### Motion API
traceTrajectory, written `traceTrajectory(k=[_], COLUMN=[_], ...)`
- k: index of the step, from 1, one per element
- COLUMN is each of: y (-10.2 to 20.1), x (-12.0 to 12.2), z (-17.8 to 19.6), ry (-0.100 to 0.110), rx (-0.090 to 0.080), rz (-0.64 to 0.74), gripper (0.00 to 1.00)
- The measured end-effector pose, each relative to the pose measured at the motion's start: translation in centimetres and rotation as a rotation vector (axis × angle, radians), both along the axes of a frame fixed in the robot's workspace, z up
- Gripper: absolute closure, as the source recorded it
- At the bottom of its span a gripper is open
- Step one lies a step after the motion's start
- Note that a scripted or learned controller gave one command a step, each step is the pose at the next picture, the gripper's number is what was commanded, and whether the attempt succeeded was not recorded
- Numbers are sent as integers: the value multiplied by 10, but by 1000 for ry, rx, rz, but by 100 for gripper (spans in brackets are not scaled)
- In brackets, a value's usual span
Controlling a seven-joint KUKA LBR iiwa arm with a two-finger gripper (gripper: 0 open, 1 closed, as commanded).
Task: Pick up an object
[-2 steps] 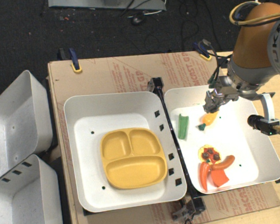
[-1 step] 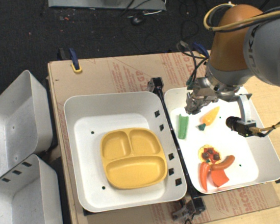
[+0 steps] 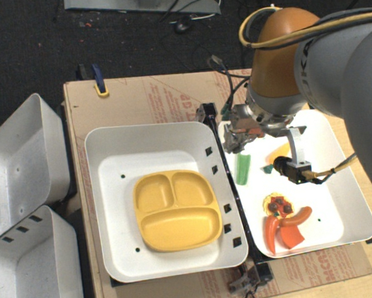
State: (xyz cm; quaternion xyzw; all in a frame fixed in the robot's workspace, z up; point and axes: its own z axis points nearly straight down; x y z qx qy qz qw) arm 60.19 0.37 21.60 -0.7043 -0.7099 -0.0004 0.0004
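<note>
My gripper (image 3: 239, 140) hangs over the far left corner of the right bin (image 3: 350, 227), just above the top end of a green block (image 3: 243, 168) that lies along the bin's left wall. A yellow piece (image 3: 278, 151) and a small green bit (image 3: 267, 168) lie to the block's right. Toward the front of this bin sit a small round toy with red and dark toppings (image 3: 278, 204), a sausage (image 3: 296, 217), a red pepper strip (image 3: 269, 234) and an orange-red wedge (image 3: 291, 236).
The left bin (image 3: 108, 152) holds a yellow divided plate (image 3: 177, 209). A raised rim with black clips (image 3: 226, 193) separates the two bins. The arm's bulky grey and orange body (image 3: 293, 43) covers the right bin's far right. Folded white panels (image 3: 20, 194) stand at the left.
</note>
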Motion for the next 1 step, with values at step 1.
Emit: traceTrajectory(k=[1], y=[61], x=[4], z=[13], ry=[-2], rx=[0], rz=[0], gripper=[100])
